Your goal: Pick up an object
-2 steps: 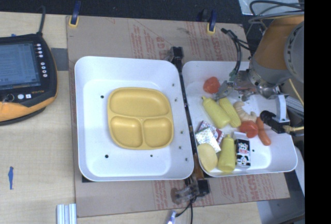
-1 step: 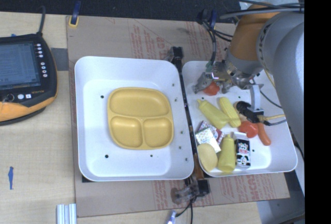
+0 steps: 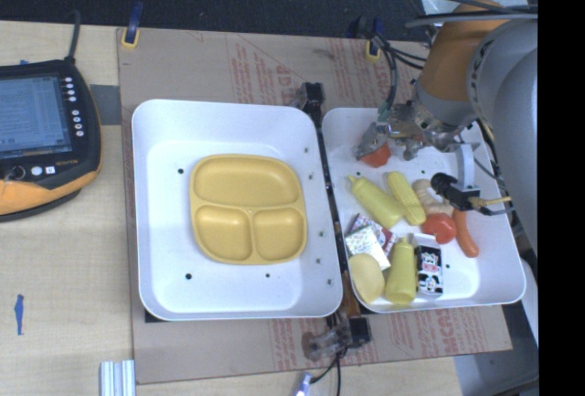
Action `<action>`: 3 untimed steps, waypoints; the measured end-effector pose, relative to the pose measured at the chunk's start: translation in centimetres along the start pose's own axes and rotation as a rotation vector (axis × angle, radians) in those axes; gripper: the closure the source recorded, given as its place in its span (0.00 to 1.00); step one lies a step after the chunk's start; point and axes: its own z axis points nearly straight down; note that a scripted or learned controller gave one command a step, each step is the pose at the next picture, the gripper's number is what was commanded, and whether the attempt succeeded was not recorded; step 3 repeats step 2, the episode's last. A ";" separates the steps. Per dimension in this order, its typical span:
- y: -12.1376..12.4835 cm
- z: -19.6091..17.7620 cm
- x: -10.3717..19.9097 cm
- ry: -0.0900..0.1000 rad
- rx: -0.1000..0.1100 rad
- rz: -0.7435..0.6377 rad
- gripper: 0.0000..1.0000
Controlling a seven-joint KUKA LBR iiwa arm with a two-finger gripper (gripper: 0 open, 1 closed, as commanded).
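The gripper [image 3: 382,144] hangs low at the far corner of the right bin [image 3: 498,289], right over a small red-orange piece [image 3: 376,156]; whether its fingers are apart or together I cannot tell. Hard against the bin wall, a finger could catch the rim. The yellow bottles [image 3: 377,201] and milk carton [image 3: 428,272] crowd nearby, so a nudge might scatter them.

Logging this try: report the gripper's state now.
Gripper: cannot be told. It is low in the right bin, at a red item.
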 end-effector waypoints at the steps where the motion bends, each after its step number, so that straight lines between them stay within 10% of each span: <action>1: 0.0 0.0 1.6 0.001 0.003 -0.001 0.00; 2: 0.0 -1.0 1.5 0.001 0.005 -0.003 1.00; 3: 0.0 -1.0 1.5 0.001 0.005 -0.003 1.00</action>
